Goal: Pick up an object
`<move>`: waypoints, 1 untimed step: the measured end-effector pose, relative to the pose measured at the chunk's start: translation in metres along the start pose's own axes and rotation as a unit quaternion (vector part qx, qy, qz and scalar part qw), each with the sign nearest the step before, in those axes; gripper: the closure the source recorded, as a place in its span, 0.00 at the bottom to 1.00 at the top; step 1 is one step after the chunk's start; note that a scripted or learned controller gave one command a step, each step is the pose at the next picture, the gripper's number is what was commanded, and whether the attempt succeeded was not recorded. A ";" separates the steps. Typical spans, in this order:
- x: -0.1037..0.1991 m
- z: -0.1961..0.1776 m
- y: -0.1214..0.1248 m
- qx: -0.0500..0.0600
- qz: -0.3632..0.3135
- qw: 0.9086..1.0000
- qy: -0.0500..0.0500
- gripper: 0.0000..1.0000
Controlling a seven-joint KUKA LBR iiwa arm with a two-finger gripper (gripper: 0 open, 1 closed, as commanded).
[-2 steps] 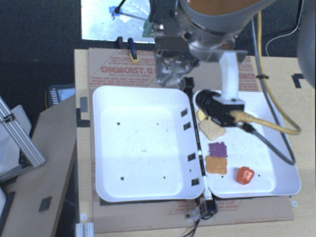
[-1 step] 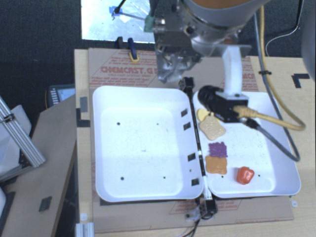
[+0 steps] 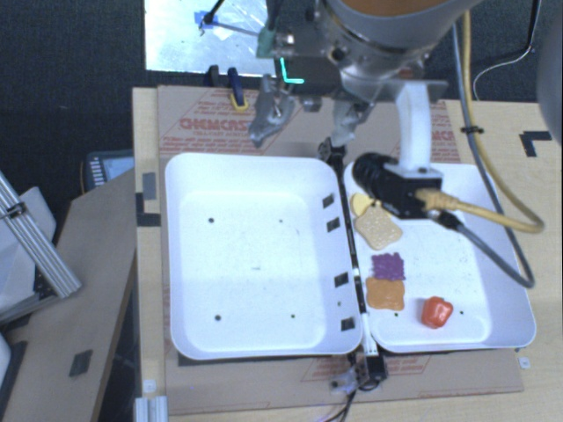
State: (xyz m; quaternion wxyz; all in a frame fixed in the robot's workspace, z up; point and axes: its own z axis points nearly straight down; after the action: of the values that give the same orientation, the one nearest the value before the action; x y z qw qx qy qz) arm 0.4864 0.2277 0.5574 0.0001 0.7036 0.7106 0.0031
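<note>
My gripper hangs high over the far rim of the left bin, its two fingers spread wide, open with nothing between them. The right bin holds several small items along its left side: a yellow piece, a tan bread-like slice, a purple block, an orange block and a red round piece. All of them lie below and to the right of the gripper, apart from it.
A divider with black clips separates the two bins. Printed cardboard lies under and behind the bins. A blue and yellow clamp sits at the far edge. Metal framing stands at the left.
</note>
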 end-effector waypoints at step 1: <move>0.001 -0.012 0.000 -0.001 -0.001 1.000 0.001 1.00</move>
State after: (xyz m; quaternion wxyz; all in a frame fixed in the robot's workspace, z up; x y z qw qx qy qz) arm 0.4865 0.2282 0.5691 0.0003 0.7028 0.7114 0.0048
